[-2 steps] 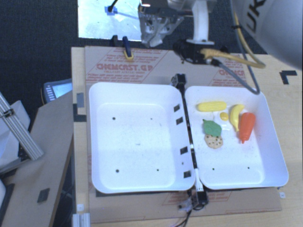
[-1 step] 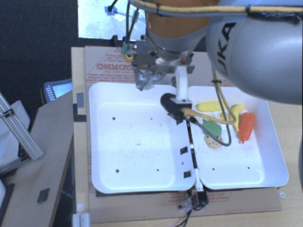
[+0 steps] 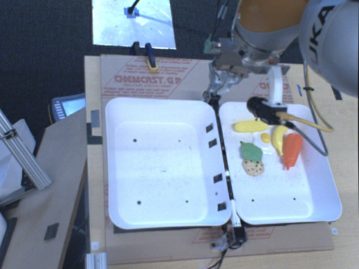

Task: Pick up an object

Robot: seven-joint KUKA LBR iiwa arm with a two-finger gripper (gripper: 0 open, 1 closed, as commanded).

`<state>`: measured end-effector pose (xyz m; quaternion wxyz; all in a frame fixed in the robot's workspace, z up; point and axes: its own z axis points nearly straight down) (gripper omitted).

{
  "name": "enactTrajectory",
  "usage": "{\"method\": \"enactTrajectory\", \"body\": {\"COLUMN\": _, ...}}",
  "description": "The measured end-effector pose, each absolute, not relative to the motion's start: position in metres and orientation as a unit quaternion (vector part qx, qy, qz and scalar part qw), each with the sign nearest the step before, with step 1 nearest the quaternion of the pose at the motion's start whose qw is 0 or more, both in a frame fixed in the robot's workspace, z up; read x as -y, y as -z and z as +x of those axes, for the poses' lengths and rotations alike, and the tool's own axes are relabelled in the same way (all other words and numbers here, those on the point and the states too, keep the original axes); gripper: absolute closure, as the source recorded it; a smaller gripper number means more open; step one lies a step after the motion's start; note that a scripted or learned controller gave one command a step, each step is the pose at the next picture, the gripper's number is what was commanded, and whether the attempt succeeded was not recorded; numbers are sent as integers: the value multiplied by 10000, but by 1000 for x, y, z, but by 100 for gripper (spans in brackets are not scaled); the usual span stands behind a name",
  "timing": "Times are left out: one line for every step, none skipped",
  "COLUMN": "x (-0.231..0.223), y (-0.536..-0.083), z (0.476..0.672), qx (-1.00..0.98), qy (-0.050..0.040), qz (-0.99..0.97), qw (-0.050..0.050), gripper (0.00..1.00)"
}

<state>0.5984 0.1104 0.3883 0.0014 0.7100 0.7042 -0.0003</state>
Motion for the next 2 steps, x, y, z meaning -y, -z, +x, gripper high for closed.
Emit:
{"method": "enactTrajectory", "body": {"x": -185, "y": -459, "z": 671, "qx": -7101, "qy": -65, "qz": 7040, "qw": 40, "gripper": 100}}
{"method": "enactTrajectory", "body": {"x": -183, "y": -349, "z": 584, "qx": -7080, "qy": 51, "qz": 7061, "qw": -37, "gripper": 100}}
